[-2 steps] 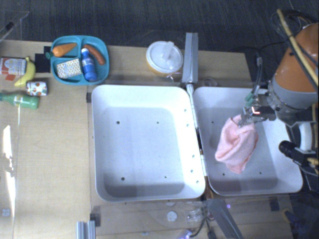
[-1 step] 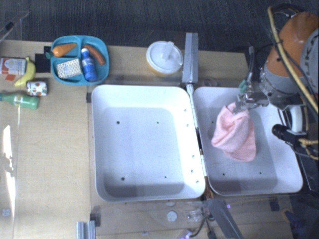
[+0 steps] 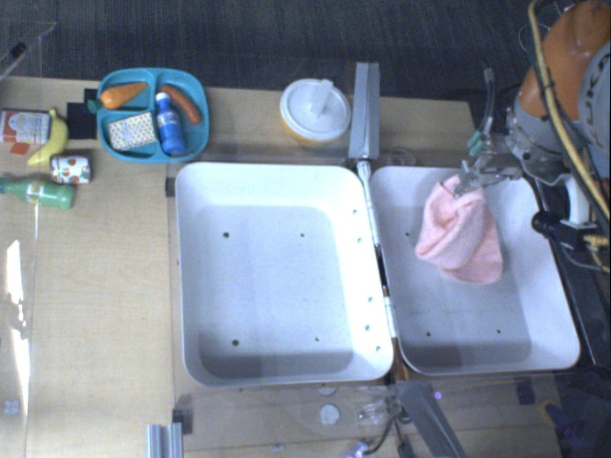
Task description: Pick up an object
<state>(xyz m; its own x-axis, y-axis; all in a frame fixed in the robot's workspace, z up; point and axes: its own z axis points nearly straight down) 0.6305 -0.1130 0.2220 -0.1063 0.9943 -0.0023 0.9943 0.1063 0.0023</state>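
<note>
While the dark carpeted floor [image 3: 239, 17] is filling the top of the shot, the light wooden bench [image 3: 95, 303] is taking up pretty much everything below it. It's carrying two shallow white bins side by side: the left bin [image 3: 277, 275] is sitting there with just a few small holes dotting its floor, and the right bin [image 3: 535, 342] is butting right up against it along a thin metal divider [image 3: 364, 113] that's sticking out past the back rims.

Coming in from the right, the grey arm [image 3: 563, 74] with its orange band is leaning over the back right corner of the right bin, with cables looping around it. The gripper [image 3: 474, 175] is pointing down at the top edge of a pink cloth [image 3: 463, 237], and the fingers are looking pinched together on a bit of that fabric. Most of the cloth is lying crumpled on the bin floor, in the back half of the right bin.

Off at the back left of the bench, a blue divided tray [image 3: 196, 122] is holding toy food and a little blue bottle. A white-lidded round container [image 3: 315, 111] is sitting behind the left bin. Smaller bits are hanging out at the far left edge: a toy banana [image 3: 52, 139], a small can [image 3: 71, 169] and a green bottle [image 3: 40, 193] lying on its side.
</note>
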